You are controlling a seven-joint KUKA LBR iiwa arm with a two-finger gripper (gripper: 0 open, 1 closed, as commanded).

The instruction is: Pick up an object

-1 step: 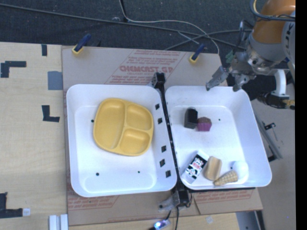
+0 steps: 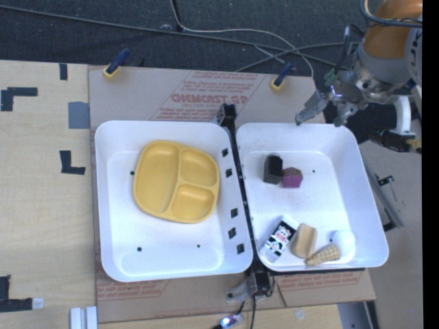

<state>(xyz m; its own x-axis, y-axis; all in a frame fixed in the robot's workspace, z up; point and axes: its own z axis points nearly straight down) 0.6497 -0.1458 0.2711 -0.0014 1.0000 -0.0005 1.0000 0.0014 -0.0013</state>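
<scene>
From my seat I see the things on offer gathered in the right bin, a shallow white tray with rounded corners and a smooth, slightly glossy floor. Taking the divider strip between the two bins as my mark: just right of it, toward the bin's far half, sits a small black block, matte and boxy, and touching the block's right side is a purple cupcake-like toy, rounded with a ridged look. Further along the divider toward the near edge, close beside it, lies a small carton printed in black and white patches, tilted on a diagonal. Right of the carton is a tan bread-shaped piece, smooth and rounded, and beyond that a waffle cone lying on its side with a cross-hatched surface, its wide end against a white rounded lump that nearly blends into the bin. On the other side of the divider, the left bin carries a yellow plate, plastic-looking, with three moulded compartments and soft corners. Both bins rest on a sheet of brown cardboard with red print. The arm hangs well right of the divider, beyond the right bin's far corner, wrist angled down and leftward. Its gripper is over the bin's far rim, fingers spread apart with nothing between them.
</scene>
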